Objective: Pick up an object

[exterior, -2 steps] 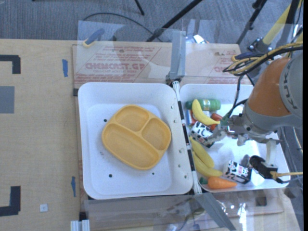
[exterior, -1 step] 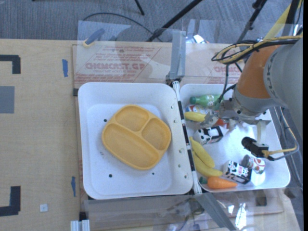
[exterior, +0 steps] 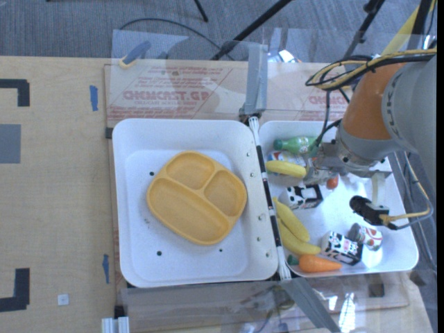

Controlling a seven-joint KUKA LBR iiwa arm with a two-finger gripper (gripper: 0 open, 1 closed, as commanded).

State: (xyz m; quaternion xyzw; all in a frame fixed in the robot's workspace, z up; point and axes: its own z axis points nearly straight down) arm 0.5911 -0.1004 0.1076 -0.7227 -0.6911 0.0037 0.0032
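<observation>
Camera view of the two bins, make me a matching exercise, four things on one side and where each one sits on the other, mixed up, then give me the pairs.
Things:
1. Yellow divided plate
2. Green bottle
3. Carrot
4. Gripper

Places:
A. Near edge of the right bin
B. Middle of the left bin
C. Far end of the right bin
D. Over the right bin, by a yellow banana

Pairs: 1-B, 2-C, 3-A, 4-D
</observation>
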